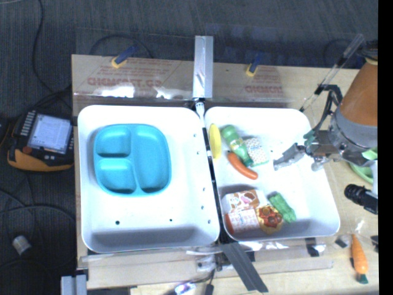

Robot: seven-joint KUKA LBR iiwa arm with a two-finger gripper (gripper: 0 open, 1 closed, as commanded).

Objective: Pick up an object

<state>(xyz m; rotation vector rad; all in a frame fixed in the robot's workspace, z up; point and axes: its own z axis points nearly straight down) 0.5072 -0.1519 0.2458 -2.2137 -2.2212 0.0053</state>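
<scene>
- Gripper [293, 157]: positioned over the right part of the right bin [319, 192], at the end of the grey arm [362, 112] with its orange band. Whether it is parted or closed, I cannot tell; the view is too blurred at that spot. Nothing is seen held.
- Nearest candidates: a carrot [242, 166] lies left of the gripper, near but apart from it. Just above the carrot sit a green bottle [236, 143] and a small speckled packet [256, 150], the two touching or nearly so.
- Farther left, a yellow banana [214, 140] rests against the bin's left wall.
- At the bin's front: a printed food box [241, 211], a reddish pizza-like piece [270, 217] touching it, and a green pickle-shaped item [282, 206] just beside that.
- Left bin [89, 183]: holds a blue divided plate [131, 158], well apart from the gripper.
- Outside the bins: a second carrot [359, 260] on the bench at lower right; a handheld pendant [43, 137] on the floor at left.
- Status, judged: no object yet secured; the approach is not committed to any one item.
- Risk, judged: the carrot, bottle and packet are crowded, so a descent there may strike a neighbour or pinch two items at once.
- Risk, judged: the carrot and bottle are rounded and may roll or squirt out of a closing grip.
- Risk, judged: the banana sits so close to the wall that a finger may foul the rim.
</scene>
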